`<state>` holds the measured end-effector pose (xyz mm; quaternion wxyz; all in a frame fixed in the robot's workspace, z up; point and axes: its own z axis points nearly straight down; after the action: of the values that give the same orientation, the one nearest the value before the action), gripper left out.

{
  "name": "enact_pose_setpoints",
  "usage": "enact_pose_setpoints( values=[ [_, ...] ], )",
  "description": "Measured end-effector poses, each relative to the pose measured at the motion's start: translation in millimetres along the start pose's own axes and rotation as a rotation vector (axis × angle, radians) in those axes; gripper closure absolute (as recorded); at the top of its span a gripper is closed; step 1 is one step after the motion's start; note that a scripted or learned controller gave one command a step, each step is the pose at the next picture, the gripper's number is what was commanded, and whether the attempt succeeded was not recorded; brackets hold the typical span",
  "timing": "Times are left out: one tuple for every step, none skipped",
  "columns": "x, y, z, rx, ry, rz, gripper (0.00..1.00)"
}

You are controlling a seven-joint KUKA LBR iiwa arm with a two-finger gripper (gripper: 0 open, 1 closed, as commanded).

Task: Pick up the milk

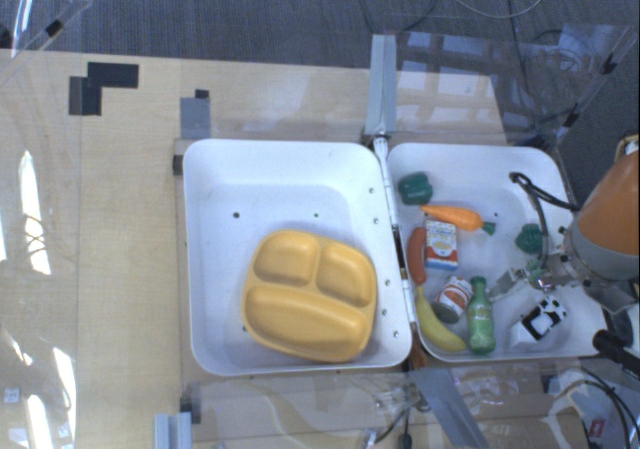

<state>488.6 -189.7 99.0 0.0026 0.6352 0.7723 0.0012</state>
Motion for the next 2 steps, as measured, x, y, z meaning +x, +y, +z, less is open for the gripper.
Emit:
enact_pose_setpoints(
  values=[
    [-15.1, -1.2, 10.5, -0.004, 0.001, -0.049, 0.00],
    [-16.3, 0.1, 9.8, -0.008, -0.004, -0.242, 0.00]
  ],
)
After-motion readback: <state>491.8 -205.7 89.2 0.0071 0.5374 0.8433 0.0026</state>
